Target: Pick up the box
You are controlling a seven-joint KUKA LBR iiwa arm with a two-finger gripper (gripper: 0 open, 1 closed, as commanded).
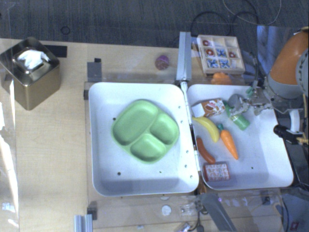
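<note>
A grey arm [289, 57] with an orange band reaches in from the right, its metal end effector [248, 105] poised over the upper part of the right white bin [270, 173]; whether it is clenched or released cannot be told from here. The box [217, 172], a small flat reddish carton, lies at the bin's lower left corner, well apart from the end effector. Between them sit a curved yellow banana [206, 127], a tapered orange carrot [229, 143], a slim red sausage shape [204, 151], a green cylinder [240, 121] and a brown-and-white packet [210, 108]. The left bin [101, 178] holds a glossy green sectioned plate [146, 130]. On the pale wooden desk [48, 153] stand a metallic tissue holder [31, 74] and a tic-tac-toe board [219, 54].
</note>
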